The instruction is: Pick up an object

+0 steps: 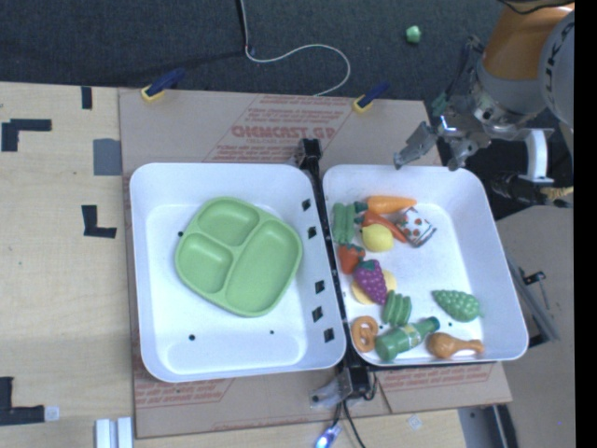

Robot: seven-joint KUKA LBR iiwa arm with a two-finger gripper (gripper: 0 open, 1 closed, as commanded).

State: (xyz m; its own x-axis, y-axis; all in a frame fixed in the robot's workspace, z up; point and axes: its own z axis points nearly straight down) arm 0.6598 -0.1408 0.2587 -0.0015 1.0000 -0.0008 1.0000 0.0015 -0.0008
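The right bin (pixel 485 215) holds several toy foods: an orange carrot (pixel 390 203), a yellow lemon (pixel 377 239), a red and white piece (pixel 416 226), purple grapes (pixel 370 281), a green leafy piece (pixel 456 303), a green bottle (pixel 404 337), a pretzel (pixel 364 331) and a drumstick (pixel 454 346). My gripper (pixel 432 157) hangs above the bin's far rim, up and to the right of the carrot. It is open, with nothing between its fingers (pixel 410 150).
The left bin (pixel 159 194) carries a green divided plate (pixel 240 255). A black hinge strip (pixel 319 241) runs between the bins. A white cable (pixel 298 54) and a small green ball (pixel 412 34) lie on the dark floor beyond the bench.
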